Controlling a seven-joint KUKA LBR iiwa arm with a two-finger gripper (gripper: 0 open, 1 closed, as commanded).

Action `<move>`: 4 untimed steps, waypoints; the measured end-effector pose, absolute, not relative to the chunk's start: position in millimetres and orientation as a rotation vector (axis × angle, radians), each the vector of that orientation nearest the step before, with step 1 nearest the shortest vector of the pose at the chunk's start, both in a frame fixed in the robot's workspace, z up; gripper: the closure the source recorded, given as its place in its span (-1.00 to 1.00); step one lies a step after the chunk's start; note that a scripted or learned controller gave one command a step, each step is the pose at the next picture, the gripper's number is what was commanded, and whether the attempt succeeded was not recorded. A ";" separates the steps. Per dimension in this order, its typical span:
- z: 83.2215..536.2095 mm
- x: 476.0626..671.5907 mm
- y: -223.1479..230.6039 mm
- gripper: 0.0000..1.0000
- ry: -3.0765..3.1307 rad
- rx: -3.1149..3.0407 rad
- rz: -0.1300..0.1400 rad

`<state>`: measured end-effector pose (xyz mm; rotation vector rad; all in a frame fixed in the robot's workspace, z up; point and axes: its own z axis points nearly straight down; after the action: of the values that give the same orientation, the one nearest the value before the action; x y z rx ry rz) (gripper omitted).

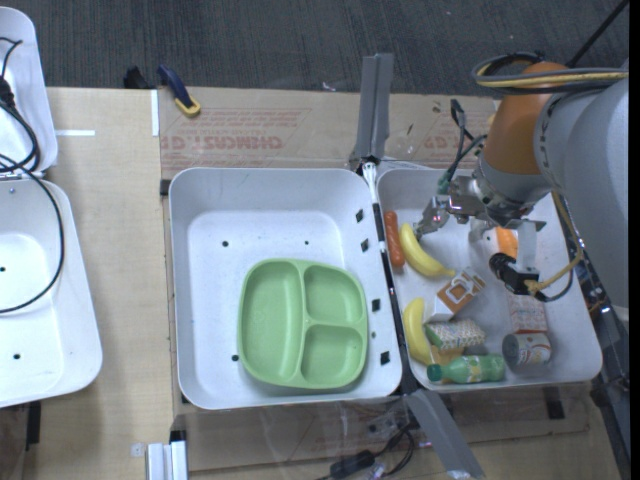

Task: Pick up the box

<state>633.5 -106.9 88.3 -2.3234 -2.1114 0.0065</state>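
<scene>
The box [461, 292] lies in the right bin [575, 363], just right of the upper banana [420, 252] and tilted diagonally — long axis running lower-left to upper-right. The gripper [468, 211] hangs above the bin's upper part, so the box sits below it and slightly left, near but apart. Gripper state — cannot be told from here; nothing is visibly held.

Two bananas [421, 252], one tray [303, 322]
</scene>
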 end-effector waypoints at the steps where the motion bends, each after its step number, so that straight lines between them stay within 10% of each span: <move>1: 88.4 658.4 -98.0 -1.00 -2.069 -2.362 0.006; 2: 94.2 658.2 -98.2 1.00 -2.072 -2.356 0.014; 3: 94.1 658.1 -98.3 -1.00 -2.072 -2.356 0.014; 4: 88.3 573.6 -154.6 -1.00 -2.085 -2.345 0.007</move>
<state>573.6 -154.6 88.3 -2.3453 -2.0854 0.0065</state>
